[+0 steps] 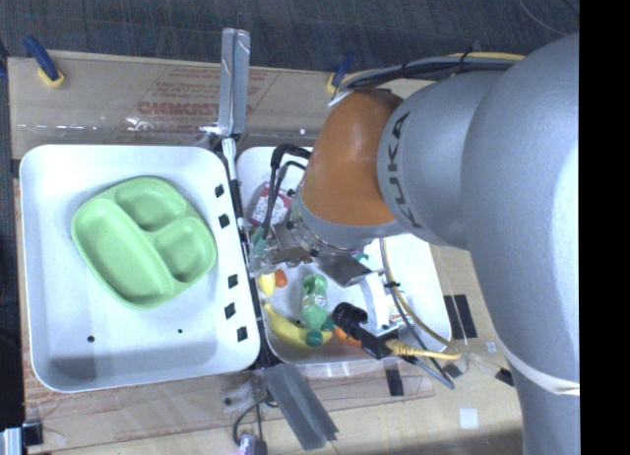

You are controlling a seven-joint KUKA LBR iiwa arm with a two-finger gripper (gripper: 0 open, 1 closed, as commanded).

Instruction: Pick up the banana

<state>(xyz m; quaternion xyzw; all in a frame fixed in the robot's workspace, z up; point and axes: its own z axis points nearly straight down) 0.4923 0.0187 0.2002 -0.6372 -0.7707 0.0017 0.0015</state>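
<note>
**Arm hanging over the right bin, banana lying at its lower edge**

The grey arm (pixel 463 158) is reaching in from the right of the frame and is covering most of the right bin (pixel 428 276). Its gripper (pixel 295 246) is sitting low over the clutter there; whether it is open, closed or holding anything cannot be told from this angle.

The banana (pixel 283 326) is lying near the lower left corner of the right bin, just beside a green bottle (pixel 314 307) and close to the bin wall.

To do the pick well, I judge the gripper should be coming down across the banana's narrow width, centred on the stretch of it that is showing, and keeping clear of the bottle and the wall so neither is getting pinched. A slow lift would be showing whether the fruit is truly caught.

Counting: two white bins are standing on the worktop, one green divided plate (pixel 145 238) is lying in the left bin (pixel 59 345), one banana, one green bottle. Other small items near the gripper are too hidden to count.
</note>
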